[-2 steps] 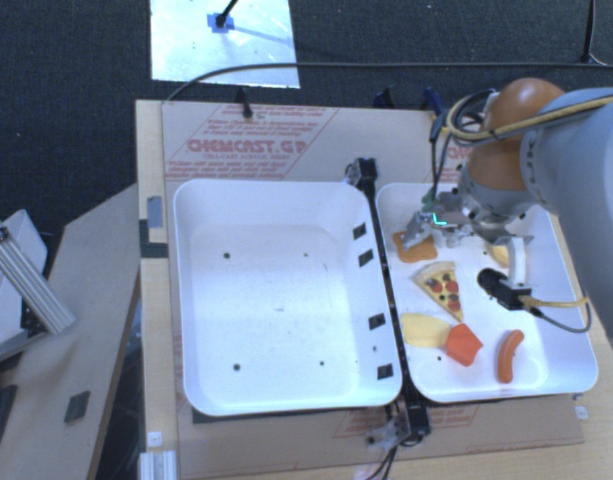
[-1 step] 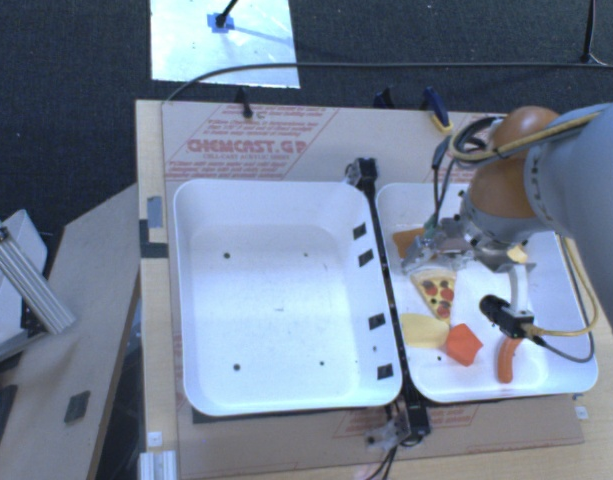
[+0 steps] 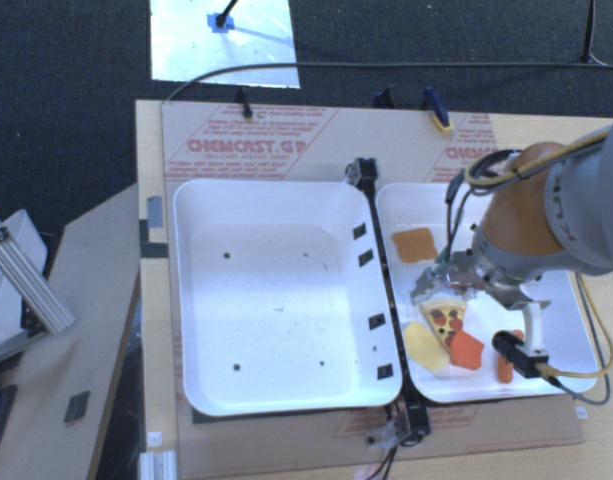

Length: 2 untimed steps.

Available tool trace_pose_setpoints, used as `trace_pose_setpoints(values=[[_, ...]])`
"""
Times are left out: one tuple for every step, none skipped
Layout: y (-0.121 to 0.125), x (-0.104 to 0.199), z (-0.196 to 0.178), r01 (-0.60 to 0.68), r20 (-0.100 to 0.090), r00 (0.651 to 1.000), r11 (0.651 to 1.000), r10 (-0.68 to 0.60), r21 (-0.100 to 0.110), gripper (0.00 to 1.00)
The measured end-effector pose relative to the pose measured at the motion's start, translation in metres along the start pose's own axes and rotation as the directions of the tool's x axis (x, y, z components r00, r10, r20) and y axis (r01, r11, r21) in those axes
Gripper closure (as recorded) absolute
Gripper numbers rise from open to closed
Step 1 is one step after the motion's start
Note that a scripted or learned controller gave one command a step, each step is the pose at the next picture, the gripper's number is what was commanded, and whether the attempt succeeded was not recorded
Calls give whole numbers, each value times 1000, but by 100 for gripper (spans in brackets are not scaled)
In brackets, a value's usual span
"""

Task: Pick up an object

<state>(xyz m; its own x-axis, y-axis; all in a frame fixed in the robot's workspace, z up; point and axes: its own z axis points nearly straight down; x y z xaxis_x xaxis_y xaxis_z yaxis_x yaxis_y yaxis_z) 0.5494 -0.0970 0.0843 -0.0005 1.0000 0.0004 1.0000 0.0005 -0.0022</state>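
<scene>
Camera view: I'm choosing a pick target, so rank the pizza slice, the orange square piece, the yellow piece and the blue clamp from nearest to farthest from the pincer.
1. Pizza slice, just below the pincer.
2. Orange square piece above, and yellow piece below: too close to call.
3. Blue clamp, bench's far edge.

Glossy white plastic bins (image 3: 276, 208), matt brown board (image 3: 286, 138), dark carpet (image 3: 66, 68)

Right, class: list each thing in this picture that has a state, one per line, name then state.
Pizza slice toy: flat in right bin.
Orange-brown square: flat, apart from the others.
Yellow piece: touching the pizza slice.
Red block: beside the pizza slice.
Gripper: low over the pizza slice.
</scene>
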Motion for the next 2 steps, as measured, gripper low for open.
trace_pose_setpoints(values=[[-58,0,-4,-1,-1,1000,1000,1,2,0],[-63,-17,0,0,0,1000,1000,0,-3,0]])
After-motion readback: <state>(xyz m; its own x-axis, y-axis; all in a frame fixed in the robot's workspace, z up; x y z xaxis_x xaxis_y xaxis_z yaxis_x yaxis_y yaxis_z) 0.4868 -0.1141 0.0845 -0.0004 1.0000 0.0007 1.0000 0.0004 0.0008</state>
